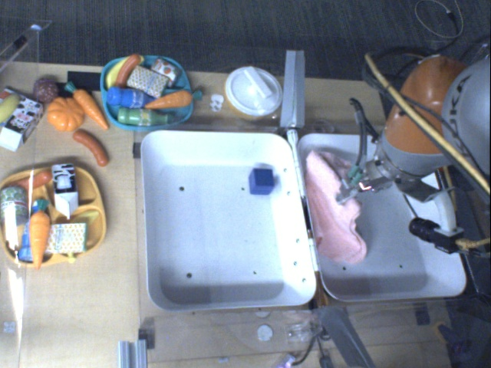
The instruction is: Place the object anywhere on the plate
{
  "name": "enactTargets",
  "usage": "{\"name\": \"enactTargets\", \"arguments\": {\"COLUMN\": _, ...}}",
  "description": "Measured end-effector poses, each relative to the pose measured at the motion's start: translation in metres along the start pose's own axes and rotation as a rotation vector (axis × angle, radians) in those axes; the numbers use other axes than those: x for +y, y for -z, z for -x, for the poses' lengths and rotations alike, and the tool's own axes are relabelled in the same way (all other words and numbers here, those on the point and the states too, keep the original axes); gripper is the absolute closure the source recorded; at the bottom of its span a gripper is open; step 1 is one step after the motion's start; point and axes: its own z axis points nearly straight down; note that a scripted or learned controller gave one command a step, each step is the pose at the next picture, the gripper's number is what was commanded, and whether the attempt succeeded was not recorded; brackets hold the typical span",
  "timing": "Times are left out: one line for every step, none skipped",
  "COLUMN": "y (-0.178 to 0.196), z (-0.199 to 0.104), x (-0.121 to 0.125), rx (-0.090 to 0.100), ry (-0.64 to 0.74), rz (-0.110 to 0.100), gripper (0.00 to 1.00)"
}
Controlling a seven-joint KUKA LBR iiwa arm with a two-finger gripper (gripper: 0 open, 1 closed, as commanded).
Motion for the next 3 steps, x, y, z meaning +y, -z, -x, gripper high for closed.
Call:
{"name": "enactTargets", "arguments": {"y": 0.04, "z": -0.001, "x": 0.002, "rx": 0.0, "ry": 0.008, "rz": 0.001, "gripper": 1.0}}
{"name": "enactTargets", "arguments": {"y": 0.032, "z": -0.042, "x": 0.025, "rx": 0.001, "ry": 0.41, "rz": 0.002, "gripper": 1.0}}
{"name": "enactTargets", "arguments": {"y": 0.034, "z": -0.087, "x": 0.041, "rx": 0.001, "ry": 0.813, "rz": 0.002, "gripper": 1.0}}
